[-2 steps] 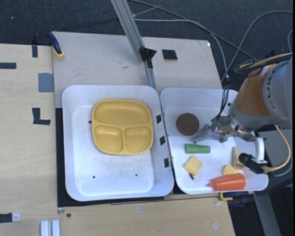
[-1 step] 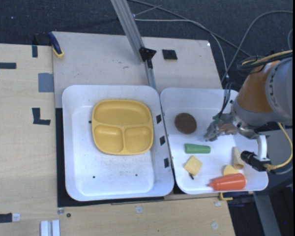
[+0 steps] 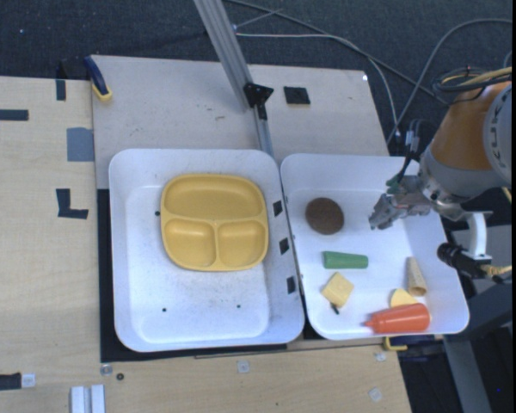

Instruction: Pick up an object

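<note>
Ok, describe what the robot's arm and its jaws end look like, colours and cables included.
The arm is bulky and rounded, with a broad orange band above a grey wrist section. Dark and yellowish cables loop around it near the top. At its tip sits a small grey metal gripper over the right bin, with a touch of green and red at its base. A white bracket-like part sits below the wrist.

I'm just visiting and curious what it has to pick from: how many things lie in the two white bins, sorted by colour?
Yellow: 3, the divided tray, a chunk, a bit
Brown: 1, round piece
Green: 1, bar
Tan: 1, cone
Orange-red: 1, carrot-like piece
Total: 7
</note>
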Controlling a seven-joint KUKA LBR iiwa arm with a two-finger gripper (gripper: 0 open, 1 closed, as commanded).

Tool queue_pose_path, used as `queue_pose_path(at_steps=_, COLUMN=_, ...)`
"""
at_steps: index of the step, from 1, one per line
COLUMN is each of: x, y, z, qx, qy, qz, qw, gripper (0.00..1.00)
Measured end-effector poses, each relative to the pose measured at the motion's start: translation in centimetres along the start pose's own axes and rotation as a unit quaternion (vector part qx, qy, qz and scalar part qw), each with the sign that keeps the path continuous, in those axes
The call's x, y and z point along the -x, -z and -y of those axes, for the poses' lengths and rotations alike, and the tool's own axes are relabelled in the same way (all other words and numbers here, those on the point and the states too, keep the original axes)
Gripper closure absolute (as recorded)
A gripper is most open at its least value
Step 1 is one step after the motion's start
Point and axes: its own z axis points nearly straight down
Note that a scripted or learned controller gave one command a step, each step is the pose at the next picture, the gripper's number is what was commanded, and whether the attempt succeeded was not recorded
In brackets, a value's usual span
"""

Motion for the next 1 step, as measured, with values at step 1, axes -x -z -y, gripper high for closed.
queue_pose_path(at_steps=1, x=0.29, y=6.14, z=-0.26, qx=0.000, qy=0.000, qz=0.000, qw=1.0000, gripper=1.00)
